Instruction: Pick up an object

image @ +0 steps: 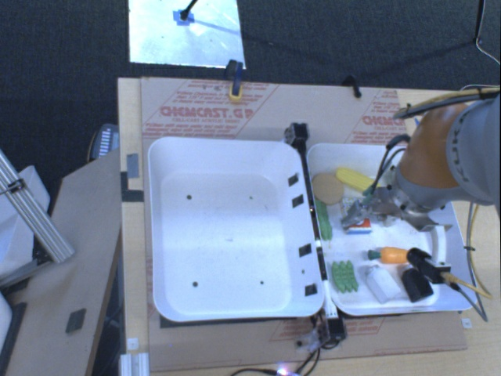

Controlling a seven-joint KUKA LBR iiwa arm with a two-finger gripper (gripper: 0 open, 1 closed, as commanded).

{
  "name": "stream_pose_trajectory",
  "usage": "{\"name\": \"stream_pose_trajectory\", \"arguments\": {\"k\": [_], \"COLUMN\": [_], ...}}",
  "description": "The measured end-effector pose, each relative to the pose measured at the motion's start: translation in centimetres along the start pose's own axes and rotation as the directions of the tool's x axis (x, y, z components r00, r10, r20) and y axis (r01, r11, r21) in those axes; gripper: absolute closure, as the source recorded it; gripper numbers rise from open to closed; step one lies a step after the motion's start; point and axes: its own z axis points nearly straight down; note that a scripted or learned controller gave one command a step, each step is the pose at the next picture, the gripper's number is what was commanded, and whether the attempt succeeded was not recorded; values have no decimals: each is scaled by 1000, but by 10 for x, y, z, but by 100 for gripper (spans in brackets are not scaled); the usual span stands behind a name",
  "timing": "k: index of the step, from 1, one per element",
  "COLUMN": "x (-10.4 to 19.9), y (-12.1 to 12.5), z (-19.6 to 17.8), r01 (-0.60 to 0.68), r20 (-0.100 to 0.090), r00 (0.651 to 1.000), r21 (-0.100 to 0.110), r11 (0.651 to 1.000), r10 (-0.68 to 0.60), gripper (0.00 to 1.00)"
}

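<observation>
In the right white bin (368, 153), past a white block (381, 283) and an orange carrot-shaped toy (389, 254), a small red, white and blue piece (358, 225) is found just under the gripper (362, 211); a centred, vertical descent is advised. Whether the gripper is open or clenched cannot be told. Beyond, the bench (131, 225) is covered with printed cardboard (203, 110), dark carpet (63, 37) behind.

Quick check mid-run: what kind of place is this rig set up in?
Most likely a robotics lab's bin-picking test bench: white left bin and right bin on a printed sheet, aluminium framing alongside, dark carpet around.
</observation>
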Motion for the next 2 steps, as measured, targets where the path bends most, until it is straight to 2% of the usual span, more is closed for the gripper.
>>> {"name": "stream_pose_trajectory", "arguments": {"k": [1, 2], "x": [3, 76], "y": [2, 41], "z": [-11, -107], "r01": [4, 14], "r20": [-1, -3], "r00": [1000, 1000], "r21": [-4, -14], "r11": [1000, 1000], "r10": [-4, -14], "gripper": [100, 100]}}
